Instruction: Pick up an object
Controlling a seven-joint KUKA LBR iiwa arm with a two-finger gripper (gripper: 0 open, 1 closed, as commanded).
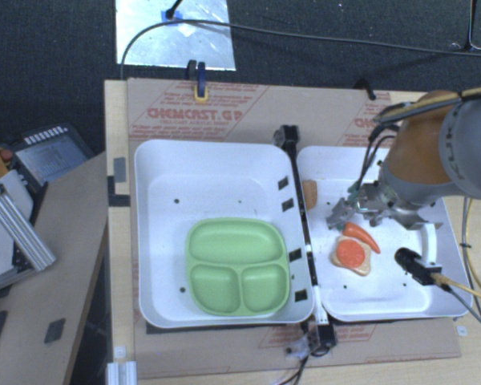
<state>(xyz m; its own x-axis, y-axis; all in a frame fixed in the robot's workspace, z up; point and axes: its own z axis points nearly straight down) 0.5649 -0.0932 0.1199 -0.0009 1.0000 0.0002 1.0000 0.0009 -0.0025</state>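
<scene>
In right bin: flat orange disc, curved orange-red piece.

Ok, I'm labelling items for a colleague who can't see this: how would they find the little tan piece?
Look in the right white bin. Close to its left wall, in the far half, lies the little tan piece, on its own. Unlike the orange pieces nearer the hand, it is pale brown and plain.

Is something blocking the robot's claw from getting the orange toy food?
Nothing visible is. The gripper is right next to the orange-red piece and the round orange piece in the right bin, with nothing between them. The small tan piece lies off by the bin's left wall.
</scene>
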